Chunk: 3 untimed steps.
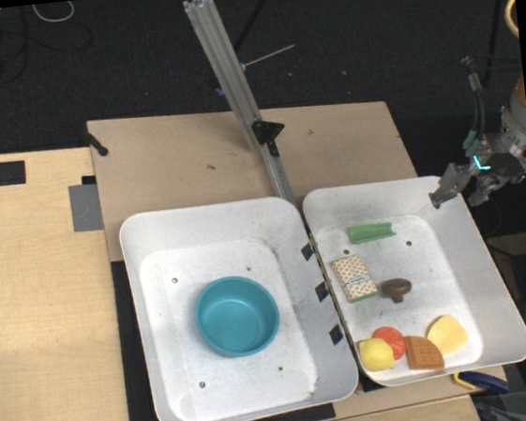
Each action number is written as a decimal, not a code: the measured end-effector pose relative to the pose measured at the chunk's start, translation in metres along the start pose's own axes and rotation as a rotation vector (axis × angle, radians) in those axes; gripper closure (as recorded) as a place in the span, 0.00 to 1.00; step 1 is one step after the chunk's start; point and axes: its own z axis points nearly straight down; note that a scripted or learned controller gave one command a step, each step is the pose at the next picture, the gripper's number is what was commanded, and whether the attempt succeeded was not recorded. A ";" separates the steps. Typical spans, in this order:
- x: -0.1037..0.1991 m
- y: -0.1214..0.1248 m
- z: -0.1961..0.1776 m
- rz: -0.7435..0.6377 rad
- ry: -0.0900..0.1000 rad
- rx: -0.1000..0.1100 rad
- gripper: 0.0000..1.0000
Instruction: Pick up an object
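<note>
The right bin holds several small items: a green block, a patterned box, a brown piece, a yellow ball, a red piece, an orange-brown wedge and a yellow chunk. My gripper hangs at the bin's upper right rim, at the far right of the view, well away from the items. Nothing shows between its fingers.
A teal bowl sits in the left bin. A slanted metal rail rises behind the bins. Small black clips line the seam between the bins. Wooden bench top lies to the left.
</note>
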 end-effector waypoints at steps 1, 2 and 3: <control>0.000 0.000 0.000 0.000 0.000 0.000 0.00; -0.001 -0.009 0.059 0.000 0.001 0.005 0.00; 0.000 -0.013 0.102 0.000 0.001 0.004 0.00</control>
